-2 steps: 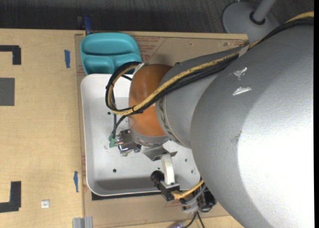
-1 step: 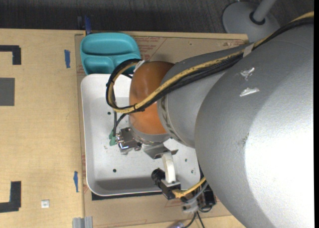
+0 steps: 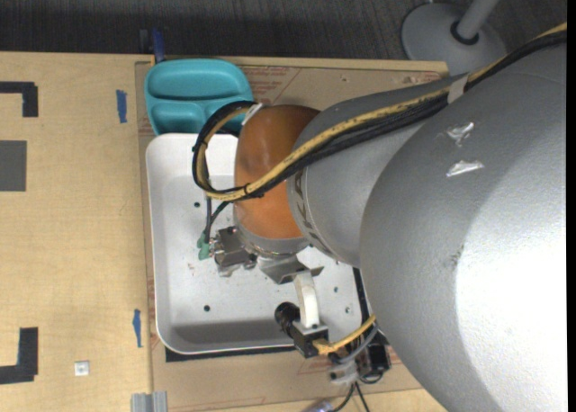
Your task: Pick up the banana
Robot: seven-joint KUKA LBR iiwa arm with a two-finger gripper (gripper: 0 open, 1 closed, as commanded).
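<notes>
A white bin (image 3: 175, 248) lies on the tan bench (image 3: 72, 221), and its bare floor shows only a few small dark specks. Just beyond its far rim sits a teal tray (image 3: 198, 95) (two hollows, whatever lies in them too shadowed to make out). The grey arm (image 3: 450, 212) with its orange band (image 3: 265, 176) reaches in from the right and covers most of the bin; a black-and-yellow cable (image 3: 216, 158) loops off the wrist. The gripper (image 3: 229, 253) hangs low over the bin floor, and whether it is open or closed cannot be told. The banana's place cannot be told from this view.
</notes>
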